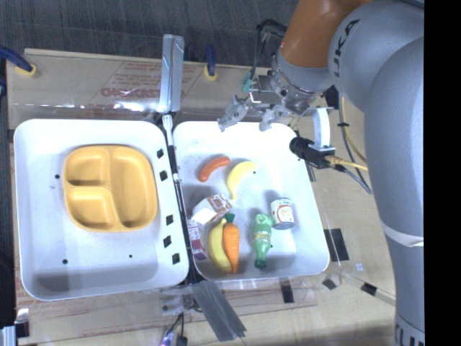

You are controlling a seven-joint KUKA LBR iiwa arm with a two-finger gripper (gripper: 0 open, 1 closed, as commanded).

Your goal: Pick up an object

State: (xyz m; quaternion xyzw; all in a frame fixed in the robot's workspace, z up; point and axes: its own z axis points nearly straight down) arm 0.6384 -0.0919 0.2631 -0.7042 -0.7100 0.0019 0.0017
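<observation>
The right bin holds a red sausage, a small yellow banana, a small can, a green bottle, an orange carrot, a larger banana and a white carton. My gripper hangs over the bin's far rim, above and behind the sausage and the small banana. Its two fingers are spread apart with nothing between them.
The left bin carries a yellow divided tray. A metal divider with black clips runs between the bins. A cardboard sheet lies behind them. The grey arm fills the right side.
</observation>
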